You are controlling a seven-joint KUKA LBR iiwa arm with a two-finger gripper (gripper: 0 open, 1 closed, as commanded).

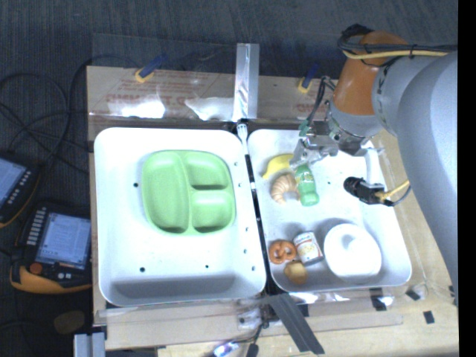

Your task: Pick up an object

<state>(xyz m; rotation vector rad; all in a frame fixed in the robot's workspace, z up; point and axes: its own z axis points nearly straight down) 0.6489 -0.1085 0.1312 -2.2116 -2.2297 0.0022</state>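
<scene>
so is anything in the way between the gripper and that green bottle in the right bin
Nothing visible is. The gripper sits right above the top end of the green bottle, with no object between them. The croissant lies close against the bottle's left side and the yellow banana is just beyond it, which crowds that side.

no readable text, can label [306, 247] too blurred

Hidden/unclear bits, right bin area

Gripper [312, 146] fingertips blur into the green bottle [306, 186] top, can't tell if gripping. Arm [424, 117] cut off by right edge, covers bin [335, 282] top-right corner. Banana [278, 163] partly behind croissant [282, 187]. Can [307, 248] label too small to read. Tablet [11, 184] cut by left edge.
</scene>
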